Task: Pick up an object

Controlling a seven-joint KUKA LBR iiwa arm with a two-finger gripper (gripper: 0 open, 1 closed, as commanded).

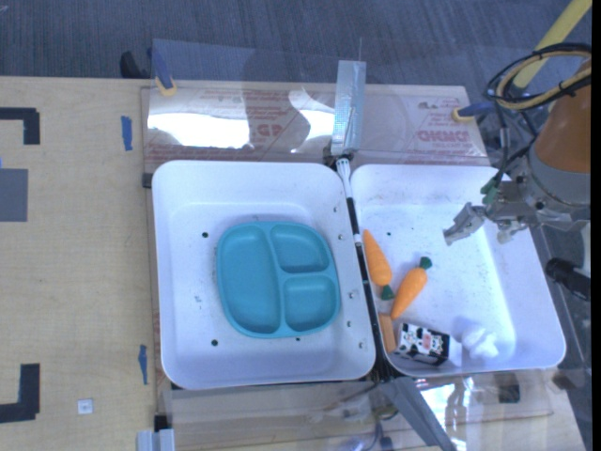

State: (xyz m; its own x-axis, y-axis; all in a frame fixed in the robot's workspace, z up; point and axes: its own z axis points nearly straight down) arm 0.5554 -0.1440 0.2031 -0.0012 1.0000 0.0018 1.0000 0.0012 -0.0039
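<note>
Two orange toy carrots lie in the right bin (451, 191), one (377, 258) by its left wall and one (410, 289) just right of it. A third orange piece (387, 332) rests against the left wall lower down. A black and white packet (423, 343) and a small white lump (481, 343) sit near the front rim. My gripper (485, 230) hangs over the bin's right half, up and to the right of the carrots. It is open, with nothing between its fingers.
A teal divided plate (277, 278) lies in the left bin (178, 252). A clear plastic sheet and a metal post (349, 106) stand behind the bins. Yellow and black cables (535, 69) loop above the arm at the right.
</note>
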